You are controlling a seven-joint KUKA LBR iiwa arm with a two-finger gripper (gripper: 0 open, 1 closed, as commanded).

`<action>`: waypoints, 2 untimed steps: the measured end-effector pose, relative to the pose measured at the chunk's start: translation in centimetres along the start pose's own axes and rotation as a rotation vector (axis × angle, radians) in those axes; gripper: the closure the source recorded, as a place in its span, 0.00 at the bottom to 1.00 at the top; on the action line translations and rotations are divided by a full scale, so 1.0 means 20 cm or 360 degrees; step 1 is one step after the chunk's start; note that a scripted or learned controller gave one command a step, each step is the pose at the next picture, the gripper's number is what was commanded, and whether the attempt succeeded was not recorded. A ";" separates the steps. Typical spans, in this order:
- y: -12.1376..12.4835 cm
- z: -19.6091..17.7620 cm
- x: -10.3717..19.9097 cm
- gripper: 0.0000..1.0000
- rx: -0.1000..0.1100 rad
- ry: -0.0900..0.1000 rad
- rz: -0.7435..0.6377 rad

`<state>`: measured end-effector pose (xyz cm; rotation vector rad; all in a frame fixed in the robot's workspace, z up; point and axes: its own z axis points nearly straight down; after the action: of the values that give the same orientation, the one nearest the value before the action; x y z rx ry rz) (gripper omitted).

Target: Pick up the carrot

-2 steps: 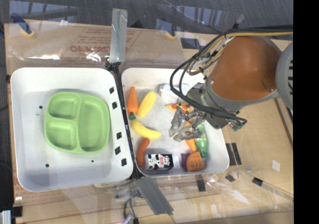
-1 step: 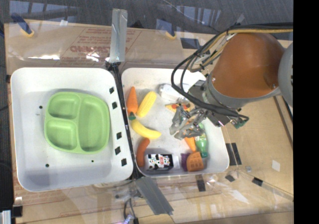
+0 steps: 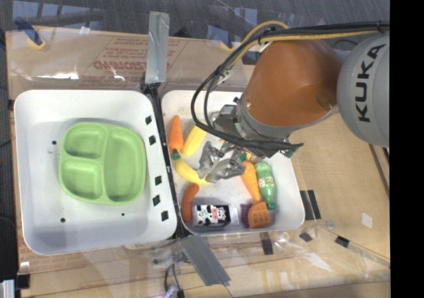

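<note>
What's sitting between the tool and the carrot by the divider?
In the camera view, a yellow banana lies between the tool and the carrot at the right bin's left wall.

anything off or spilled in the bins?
Nothing spilled or damaged. The toy food lies jumbled in the right bin, one carrot by its left wall, another beside the green bottle. The green plate sits flat in the left bin.

tool (image 3: pixel 218 165) low in right bin (image 3: pixel 291 214) — beside carrot (image 3: pixel 250 182) | green plate (image 3: pixel 103 162) — left bin (image 3: pixel 33 177)
</note>
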<state>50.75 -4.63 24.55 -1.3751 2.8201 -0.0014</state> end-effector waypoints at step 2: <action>-0.17 -0.12 0.15 1.00 -0.0008 0.0005 -0.0500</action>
<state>51.52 -9.05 26.97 -1.8024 2.5743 0.0026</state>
